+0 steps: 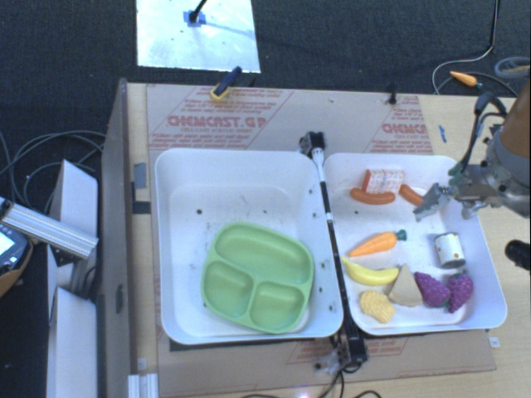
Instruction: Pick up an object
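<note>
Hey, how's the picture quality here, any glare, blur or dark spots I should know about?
Camera view: even, soft overhead light; the two shallow white bins look bright but keep detail; the pale square sheet up top is slightly washed out; the dark floor loses detail; the tool and grey arm at right look slightly soft.

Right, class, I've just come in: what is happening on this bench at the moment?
A robot arm reaches in from the right, its gripper hovering over the right bin with nothing between its fingers. That bin holds toy food: a carrot, a banana, grapes, a sausage and a small can. The left bin holds a green divided plate. Nothing is picked up yet.
</note>
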Controlling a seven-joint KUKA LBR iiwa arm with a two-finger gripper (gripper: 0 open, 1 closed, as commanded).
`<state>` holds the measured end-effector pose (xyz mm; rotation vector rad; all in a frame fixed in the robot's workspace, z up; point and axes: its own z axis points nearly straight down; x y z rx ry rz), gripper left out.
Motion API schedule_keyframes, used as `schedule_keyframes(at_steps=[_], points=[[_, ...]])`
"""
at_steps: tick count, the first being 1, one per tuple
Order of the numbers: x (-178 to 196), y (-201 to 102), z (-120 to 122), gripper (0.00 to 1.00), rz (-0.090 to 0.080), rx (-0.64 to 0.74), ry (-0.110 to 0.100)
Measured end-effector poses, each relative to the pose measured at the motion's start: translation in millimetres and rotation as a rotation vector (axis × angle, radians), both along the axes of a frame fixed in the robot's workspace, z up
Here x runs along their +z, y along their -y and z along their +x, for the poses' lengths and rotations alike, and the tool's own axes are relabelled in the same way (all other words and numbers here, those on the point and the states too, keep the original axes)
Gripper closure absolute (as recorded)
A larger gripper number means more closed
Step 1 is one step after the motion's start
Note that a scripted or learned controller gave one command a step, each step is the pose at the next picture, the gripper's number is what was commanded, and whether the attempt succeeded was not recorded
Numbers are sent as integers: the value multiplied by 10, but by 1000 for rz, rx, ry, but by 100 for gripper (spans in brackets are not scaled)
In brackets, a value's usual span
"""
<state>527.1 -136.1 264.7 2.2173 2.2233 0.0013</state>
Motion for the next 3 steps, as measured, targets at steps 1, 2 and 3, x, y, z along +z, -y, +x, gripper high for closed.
schedule_keyframes(at_steps=[1,2,3], points=[[-1709,-384,-54,0,2,-1,-5],[-1803,-320,543,0,0,0,1],[-1801,-524,1006,0,1,1,0]])
